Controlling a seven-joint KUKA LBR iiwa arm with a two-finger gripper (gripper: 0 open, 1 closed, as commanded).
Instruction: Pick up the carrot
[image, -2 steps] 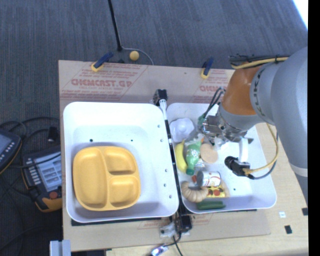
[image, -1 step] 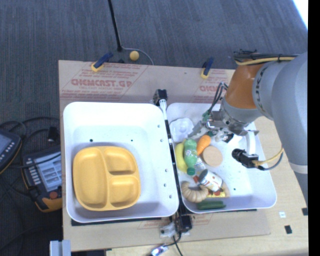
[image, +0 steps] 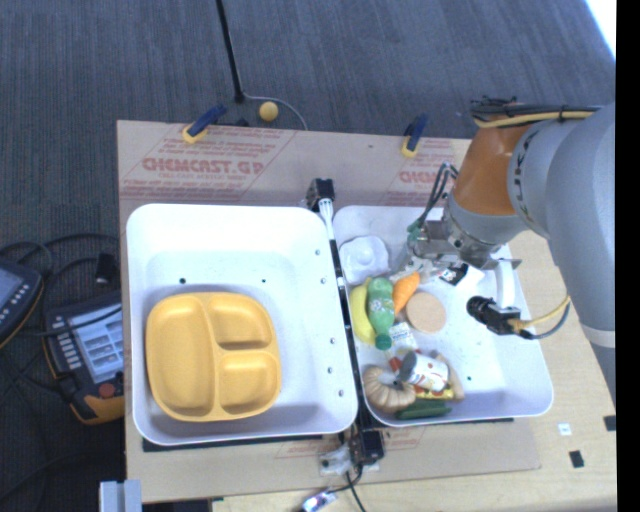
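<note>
We record two white bins side by side on a cardboard-topped surface.

Left bin: one yellow divided plate, three compartments, lying flat toward the near-left part of the bin.

Right bin: a crowded group of toy foods along its left half.
- Carrot: orange, short, tilted, near the middle of the bin, just right of the green bottle and just above-left of the tan disc. Its upper end lies right at the jaws; we cannot tell whether it is touched.
- Green bottle: lying lengthwise, beside a banana that runs along the bin's left wall.
- Tan disc: round, flat, just right of the carrot.
- White cup-like item: at the far-left corner; its form is hard to make out.
- Near end of the bin: a brown ring-shaped pastry, a white carton with red marks and a dark green vegetable, overlapping one another; their edges are partly hidden.

Arm: grey with an orange band, entering from the right, cut off by the frame edge. Gripper: low over the far part of the right bin, above the carrot. The wrist hides the jaws, so we cannot tell whether they are open, closed or gripping.

Black cable fitting: hangs right of the disc.
</note>
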